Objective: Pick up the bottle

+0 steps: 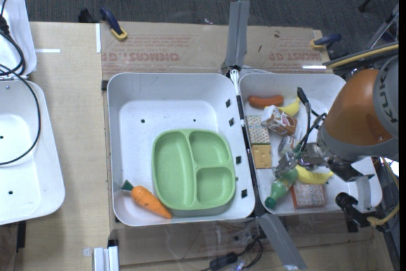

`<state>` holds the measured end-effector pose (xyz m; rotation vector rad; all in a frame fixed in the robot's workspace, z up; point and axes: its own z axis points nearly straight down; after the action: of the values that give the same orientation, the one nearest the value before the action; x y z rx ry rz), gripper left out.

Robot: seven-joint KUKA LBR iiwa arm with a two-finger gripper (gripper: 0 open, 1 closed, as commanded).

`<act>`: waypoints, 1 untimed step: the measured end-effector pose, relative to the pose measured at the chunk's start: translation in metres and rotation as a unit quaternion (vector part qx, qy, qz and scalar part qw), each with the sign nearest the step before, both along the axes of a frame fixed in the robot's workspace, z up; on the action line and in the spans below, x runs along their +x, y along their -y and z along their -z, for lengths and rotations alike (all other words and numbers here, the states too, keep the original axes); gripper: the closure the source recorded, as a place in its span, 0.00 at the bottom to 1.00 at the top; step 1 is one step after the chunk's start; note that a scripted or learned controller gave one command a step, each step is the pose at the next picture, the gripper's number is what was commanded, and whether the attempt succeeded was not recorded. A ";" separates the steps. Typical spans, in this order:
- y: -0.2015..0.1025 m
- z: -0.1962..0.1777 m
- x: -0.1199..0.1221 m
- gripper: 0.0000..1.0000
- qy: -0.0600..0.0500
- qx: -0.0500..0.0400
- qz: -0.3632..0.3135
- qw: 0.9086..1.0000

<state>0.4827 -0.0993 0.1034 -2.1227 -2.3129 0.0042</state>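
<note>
The green bottle (pixel 278 190) lies on its side in the right bin (pixel 330 76), near that bin's front left corner, with its cap end pointing toward the front edge. My gripper (pixel 288 165) is down inside the right bin, directly over the bottle's far end and touching or nearly touching it. The arm's orange band (pixel 358 112) and grey wrist hide the bin's right half. I see nothing lifted off the bin floor.
Around the bottle lie a yellow banana (pixel 312 176), a red-and-white packet (pixel 309 196), crackers (pixel 260 155), a snack wrapper (pixel 278 120) and a hot dog (pixel 266 100). The left bin (pixel 127 98) holds a green divided plate (pixel 193 169) and a toy carrot (pixel 148 198).
</note>
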 end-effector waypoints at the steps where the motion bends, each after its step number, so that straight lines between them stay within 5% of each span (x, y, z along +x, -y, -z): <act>1: 0.000 0.000 0.000 0.00 0.000 0.000 0.000 1.000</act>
<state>0.4829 -0.0991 0.1036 -2.1221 -2.3139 0.0032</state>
